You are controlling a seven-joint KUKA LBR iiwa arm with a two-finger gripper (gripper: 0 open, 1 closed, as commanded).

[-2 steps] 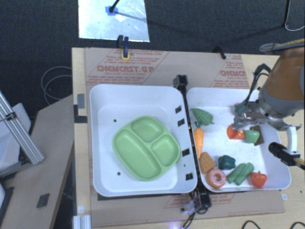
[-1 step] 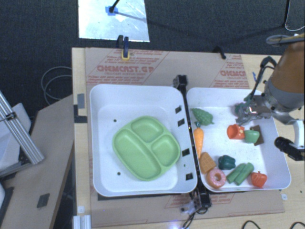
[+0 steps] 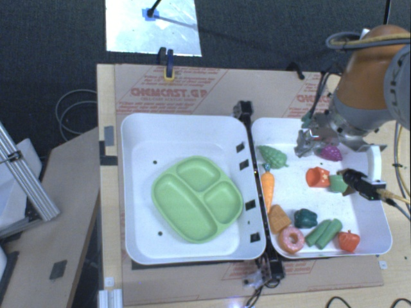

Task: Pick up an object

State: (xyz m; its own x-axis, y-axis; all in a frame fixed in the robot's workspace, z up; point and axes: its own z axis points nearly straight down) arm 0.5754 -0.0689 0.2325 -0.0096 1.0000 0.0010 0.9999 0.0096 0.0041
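A green divided plate (image 3: 196, 199) is seen in the left bin (image 3: 138, 172), well to the left of the jaws. In the right bin (image 3: 379, 226), a green leafy vegetable (image 3: 273, 156) lies just left of the gripper (image 3: 309, 143), with a carrot (image 3: 268, 186) below it. A purple toy (image 3: 331, 152) lies just right of the jaws, a red pepper (image 3: 316, 177) just below them. Whether the jaws are apart or together cannot be told.

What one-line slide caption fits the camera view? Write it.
Gripper over toy food in right bin; green divided plate in left bin.
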